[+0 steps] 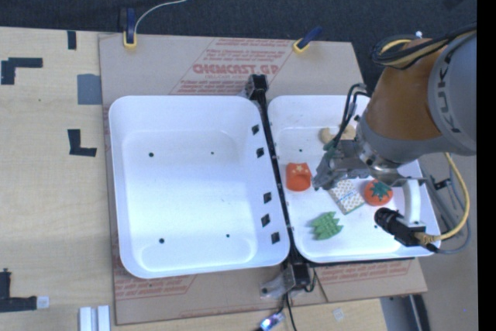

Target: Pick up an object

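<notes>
Orange block (298, 176), green toy (327, 225), red toy (379, 193); right bin (310, 111)

— What colours are showing in the two bins (186, 108)?

— Both are showing white. An orange cup (298, 176), a green toy (327, 225), a red ball (379, 193) with green on top and a card (348, 200) speckled with small dots are lying in the right one.

— And the arm (422, 101)?

— It is showing grey with an orange band.
</notes>
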`<action>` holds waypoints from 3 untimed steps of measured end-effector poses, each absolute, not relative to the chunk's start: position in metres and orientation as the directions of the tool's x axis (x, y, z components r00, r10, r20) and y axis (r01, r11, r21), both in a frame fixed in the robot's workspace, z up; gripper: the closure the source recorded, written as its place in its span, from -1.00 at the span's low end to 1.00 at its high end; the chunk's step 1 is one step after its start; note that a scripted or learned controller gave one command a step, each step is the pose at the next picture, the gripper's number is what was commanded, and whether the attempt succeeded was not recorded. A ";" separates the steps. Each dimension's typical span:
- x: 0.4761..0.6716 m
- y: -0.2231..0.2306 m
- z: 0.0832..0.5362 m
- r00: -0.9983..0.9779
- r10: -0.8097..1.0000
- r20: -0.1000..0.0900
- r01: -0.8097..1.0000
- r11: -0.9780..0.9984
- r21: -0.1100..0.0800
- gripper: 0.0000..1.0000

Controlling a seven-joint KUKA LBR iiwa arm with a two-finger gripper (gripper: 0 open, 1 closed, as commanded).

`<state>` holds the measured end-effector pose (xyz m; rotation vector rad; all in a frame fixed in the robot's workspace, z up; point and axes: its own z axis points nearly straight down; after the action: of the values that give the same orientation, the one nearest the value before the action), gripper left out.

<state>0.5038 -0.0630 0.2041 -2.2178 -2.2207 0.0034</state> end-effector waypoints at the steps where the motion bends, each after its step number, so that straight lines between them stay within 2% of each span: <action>1: 0.485 0.003 0.375 -0.010 1.000 0.004 1.000 0.010 0.017 1.00; 2: 0.498 0.072 0.450 -0.010 1.000 0.002 1.000 0.010 0.008 1.00; 3: 0.496 0.105 0.540 -0.005 1.000 0.002 1.000 0.005 0.009 1.00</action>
<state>0.4957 0.1049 0.5403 -2.2191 -2.2310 -0.0131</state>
